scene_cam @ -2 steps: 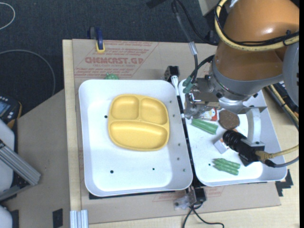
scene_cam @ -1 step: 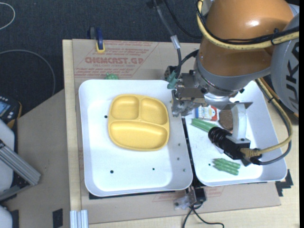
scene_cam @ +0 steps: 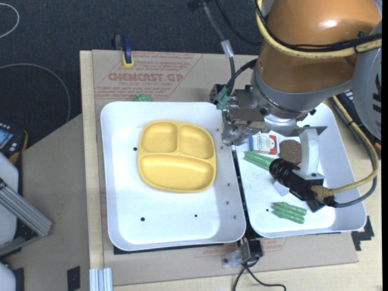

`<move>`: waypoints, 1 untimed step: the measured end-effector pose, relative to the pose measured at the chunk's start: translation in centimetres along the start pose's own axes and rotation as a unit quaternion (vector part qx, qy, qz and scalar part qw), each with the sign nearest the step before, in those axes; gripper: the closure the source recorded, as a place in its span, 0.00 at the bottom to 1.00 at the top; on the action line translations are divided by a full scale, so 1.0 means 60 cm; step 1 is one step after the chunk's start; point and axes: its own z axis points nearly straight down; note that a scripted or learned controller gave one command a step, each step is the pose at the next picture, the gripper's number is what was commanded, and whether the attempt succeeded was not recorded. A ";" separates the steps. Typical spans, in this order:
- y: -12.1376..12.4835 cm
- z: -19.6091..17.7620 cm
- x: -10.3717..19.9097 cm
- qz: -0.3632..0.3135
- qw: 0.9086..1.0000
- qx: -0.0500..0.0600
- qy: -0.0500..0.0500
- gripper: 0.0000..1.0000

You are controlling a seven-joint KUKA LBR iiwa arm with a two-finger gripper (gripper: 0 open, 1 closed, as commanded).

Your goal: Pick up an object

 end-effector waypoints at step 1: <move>0.001 -0.017 0.001 -0.001 1.000 -0.001 0.000 1.00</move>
